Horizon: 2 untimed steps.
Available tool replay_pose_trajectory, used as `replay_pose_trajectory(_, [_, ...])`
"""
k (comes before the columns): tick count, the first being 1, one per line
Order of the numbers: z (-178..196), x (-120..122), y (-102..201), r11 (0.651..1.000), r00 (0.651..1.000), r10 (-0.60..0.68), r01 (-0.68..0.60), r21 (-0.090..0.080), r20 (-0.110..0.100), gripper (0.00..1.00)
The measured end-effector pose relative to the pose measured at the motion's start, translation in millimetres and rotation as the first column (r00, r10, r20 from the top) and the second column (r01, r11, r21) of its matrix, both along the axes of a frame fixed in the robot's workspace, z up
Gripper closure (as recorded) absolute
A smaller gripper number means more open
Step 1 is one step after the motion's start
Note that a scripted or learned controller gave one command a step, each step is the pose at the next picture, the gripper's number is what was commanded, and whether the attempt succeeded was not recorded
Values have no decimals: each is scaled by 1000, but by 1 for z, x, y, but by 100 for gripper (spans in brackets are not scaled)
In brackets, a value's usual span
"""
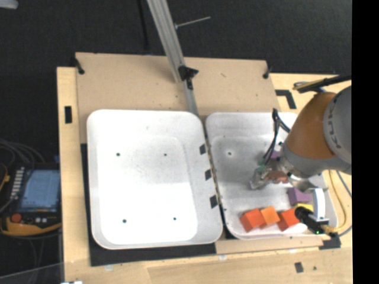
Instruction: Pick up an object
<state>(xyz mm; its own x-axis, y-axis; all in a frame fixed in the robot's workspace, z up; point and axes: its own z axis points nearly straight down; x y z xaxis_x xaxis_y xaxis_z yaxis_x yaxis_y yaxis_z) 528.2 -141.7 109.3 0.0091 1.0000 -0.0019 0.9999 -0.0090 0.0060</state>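
Wooden worktop (148,81) carrying two white bins. Nearest, at 5 o'clock in the right bin (237,135), lie orange blocks (267,218) (a purple block (299,195) just beyond). The pincer (260,179) hangs over the bin's middle; whether spread or pressed together cannot be told. Left bin (148,176) at 9 o'clock.

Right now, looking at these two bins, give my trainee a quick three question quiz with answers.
1. True or false: the orange blocks lie in the left bin.
2. Which bin is the pincer over? A left, B right.
3. Fill in: the purple block lies near the ____ bin's right side.

Key: 1 false, they lie along the right bin's near edge. 2 B. 3 right.
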Motion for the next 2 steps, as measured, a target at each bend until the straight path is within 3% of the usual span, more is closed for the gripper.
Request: replay_pose_trajectory(2, [99,6,-6,1000,1000,12,-12,-1,2,100])
